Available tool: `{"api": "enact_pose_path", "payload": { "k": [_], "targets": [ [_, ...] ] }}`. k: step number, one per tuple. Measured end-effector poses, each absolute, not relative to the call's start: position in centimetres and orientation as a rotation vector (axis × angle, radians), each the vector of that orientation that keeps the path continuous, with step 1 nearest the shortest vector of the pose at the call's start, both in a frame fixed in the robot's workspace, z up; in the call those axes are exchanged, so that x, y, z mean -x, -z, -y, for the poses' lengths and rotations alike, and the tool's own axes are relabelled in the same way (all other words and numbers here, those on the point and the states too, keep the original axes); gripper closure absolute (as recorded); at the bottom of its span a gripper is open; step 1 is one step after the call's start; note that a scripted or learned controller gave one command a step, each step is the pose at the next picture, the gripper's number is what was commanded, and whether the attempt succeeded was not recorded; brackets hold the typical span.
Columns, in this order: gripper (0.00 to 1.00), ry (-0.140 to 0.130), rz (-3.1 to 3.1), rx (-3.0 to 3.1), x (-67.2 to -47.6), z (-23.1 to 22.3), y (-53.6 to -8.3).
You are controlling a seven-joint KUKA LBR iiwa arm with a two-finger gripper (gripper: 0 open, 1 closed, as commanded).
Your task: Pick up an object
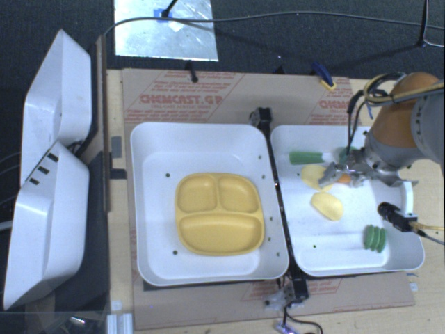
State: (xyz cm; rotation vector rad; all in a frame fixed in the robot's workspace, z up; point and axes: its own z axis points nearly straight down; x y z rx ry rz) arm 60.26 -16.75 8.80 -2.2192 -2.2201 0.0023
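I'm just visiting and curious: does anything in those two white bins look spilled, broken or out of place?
Nothing stands out. The yellow divided tray lies flat in the left bin. In the right bin, the loose pieces lie apart and look whole; the gripper is low beside them.

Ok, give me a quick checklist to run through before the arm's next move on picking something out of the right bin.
1. Hand over the right white bin: ok.
2. Something between its fingers: cannot tell, blurred.
3. Targets in reach: ok; a pale yellow rounded piece and a small orange piece lie right at the hand, a green cylinder just behind.
4. Other options apart: ok; the yellow lemon-shaped piece and green ribbed piece lie separate.
5. Yellow divided plate in the left bin, away from the arm: ok.
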Motion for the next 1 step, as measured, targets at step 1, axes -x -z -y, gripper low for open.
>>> {"api": "enact_pose_path", "payload": {
  "k": [1],
  "targets": [
    [1.00,0.002,2.223,2.223,-60.41,16.80,-10.11]
  ]
}}
